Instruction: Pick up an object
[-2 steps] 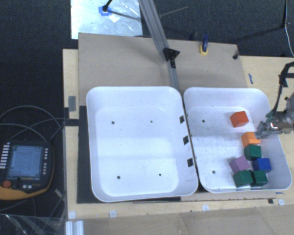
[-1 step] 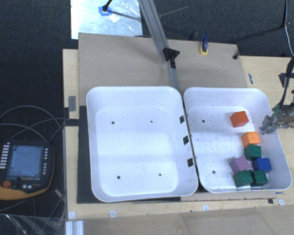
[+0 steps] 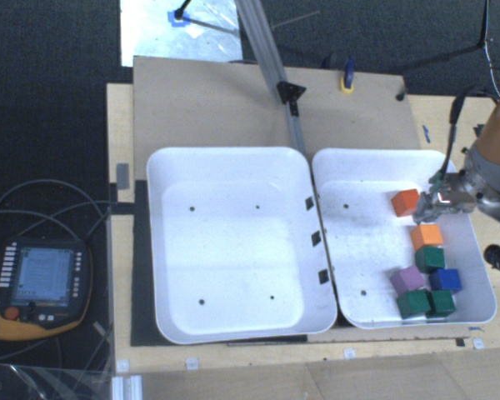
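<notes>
Judging by looks, the red block (image 3: 405, 202) is light, rigid and smooth-faced; best pinched across two opposite flat sides. It sits in the right bin (image 3: 350, 169), toward 1 o'clock. Gripper (image 3: 431, 209) is just beside it at its 4 o'clock; contact unclear, finger state cannot be told. Cluster at 5 o'clock: orange block (image 3: 427, 235), green, purple and blue cubes, partly overlapping. Arm cut off at frame edge.
</notes>
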`<state>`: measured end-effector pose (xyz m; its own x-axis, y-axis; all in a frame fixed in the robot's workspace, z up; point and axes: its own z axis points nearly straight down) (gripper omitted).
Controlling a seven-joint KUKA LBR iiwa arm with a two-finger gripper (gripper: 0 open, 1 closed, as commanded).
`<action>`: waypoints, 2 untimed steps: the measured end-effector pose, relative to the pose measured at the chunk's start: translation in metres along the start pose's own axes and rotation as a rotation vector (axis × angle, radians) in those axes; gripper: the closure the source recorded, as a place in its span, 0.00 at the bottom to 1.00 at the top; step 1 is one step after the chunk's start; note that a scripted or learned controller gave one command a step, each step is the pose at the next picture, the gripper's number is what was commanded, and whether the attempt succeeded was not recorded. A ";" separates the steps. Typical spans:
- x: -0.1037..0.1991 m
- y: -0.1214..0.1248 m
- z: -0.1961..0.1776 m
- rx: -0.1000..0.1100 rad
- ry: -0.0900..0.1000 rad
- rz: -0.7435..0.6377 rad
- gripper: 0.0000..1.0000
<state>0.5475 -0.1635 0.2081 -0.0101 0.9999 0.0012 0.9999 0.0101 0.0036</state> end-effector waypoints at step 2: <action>0.100 0.045 0.005 0.000 0.001 -0.001 1.00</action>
<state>0.5911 -0.0633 0.2037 -0.0109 0.9999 0.0019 0.9999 0.0109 0.0039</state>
